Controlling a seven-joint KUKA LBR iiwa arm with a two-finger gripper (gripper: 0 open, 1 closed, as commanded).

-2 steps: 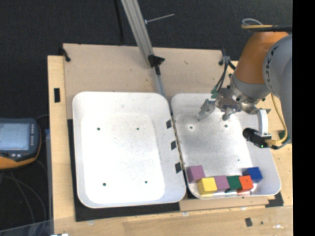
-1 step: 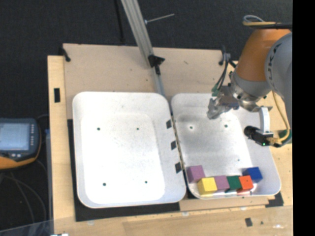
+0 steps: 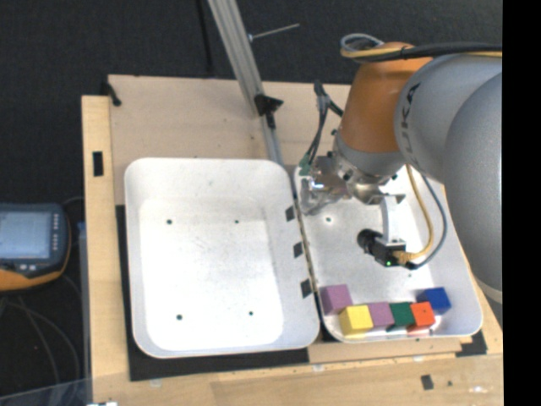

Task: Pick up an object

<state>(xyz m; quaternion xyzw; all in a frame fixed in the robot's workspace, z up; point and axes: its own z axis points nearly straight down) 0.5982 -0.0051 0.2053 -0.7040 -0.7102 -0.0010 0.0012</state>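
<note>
arm w/ orange band [image 3: 376, 100] hanging over right bin [image 3: 452, 265] | gripper [image 3: 325, 191] blurry metal near divider, grip state: can't tell | small blocks [image 3: 385, 314] sitting at near edge: purple, yellow, orange, blue; some partly overlapping | left bin [image 3: 211, 252] smooth white, speckled

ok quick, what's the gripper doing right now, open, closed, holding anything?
Gripper: cannot be told; the wrist hides it. It is over the right bin, away from the blocks.
</note>
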